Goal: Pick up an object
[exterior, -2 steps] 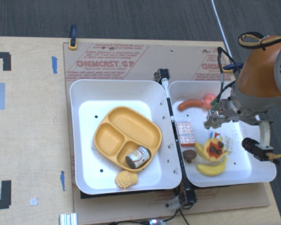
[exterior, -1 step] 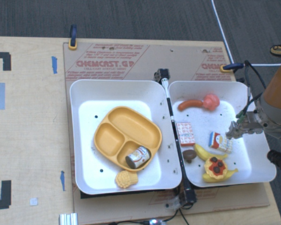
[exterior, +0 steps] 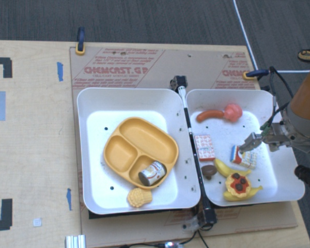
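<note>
My gripper [exterior: 248,145] reaches in from the right and hangs low over the right bin [exterior: 279,190]. Its tip is right above a small red, white and blue packet [exterior: 241,157], which lies on the bin floor. I cannot tell whether it touches the packet. Close by are a banana [exterior: 225,167], a yellow pastry with red berries [exterior: 238,186], a brown lump [exterior: 209,171] and a red-and-white checked box [exterior: 204,147]. An orange sausage [exterior: 211,115] and a pink toy [exterior: 233,111] lie at the far side of that bin.
The left bin [exterior: 88,118] holds a yellow divided plate [exterior: 132,138] with a small can [exterior: 153,173] lying in its near compartment. A yellow waffle piece [exterior: 137,197] lies beside the plate. A black rail [exterior: 188,133] separates the bins. Cables run at the right.
</note>
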Action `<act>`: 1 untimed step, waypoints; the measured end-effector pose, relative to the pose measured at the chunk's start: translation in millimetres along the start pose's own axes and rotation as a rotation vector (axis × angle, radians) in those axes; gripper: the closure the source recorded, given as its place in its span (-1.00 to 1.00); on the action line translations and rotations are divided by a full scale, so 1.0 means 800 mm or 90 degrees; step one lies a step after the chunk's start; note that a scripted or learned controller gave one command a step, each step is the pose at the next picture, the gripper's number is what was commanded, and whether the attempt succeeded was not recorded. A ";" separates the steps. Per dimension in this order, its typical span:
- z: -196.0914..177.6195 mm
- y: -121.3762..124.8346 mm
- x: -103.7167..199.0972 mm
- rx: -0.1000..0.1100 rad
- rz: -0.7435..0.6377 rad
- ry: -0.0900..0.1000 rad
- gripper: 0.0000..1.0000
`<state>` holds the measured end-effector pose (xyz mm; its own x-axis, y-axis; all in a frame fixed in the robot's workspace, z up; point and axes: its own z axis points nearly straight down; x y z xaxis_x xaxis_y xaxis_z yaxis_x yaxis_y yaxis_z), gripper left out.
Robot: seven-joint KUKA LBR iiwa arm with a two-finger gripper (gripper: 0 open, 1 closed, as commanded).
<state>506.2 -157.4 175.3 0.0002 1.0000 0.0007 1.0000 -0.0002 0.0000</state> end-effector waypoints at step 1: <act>0.110 0.060 0.049 -0.004 0.001 -0.003 -1.00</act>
<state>554.0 -118.2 87.5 0.0017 1.0000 -0.0039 1.0000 -0.0016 0.0065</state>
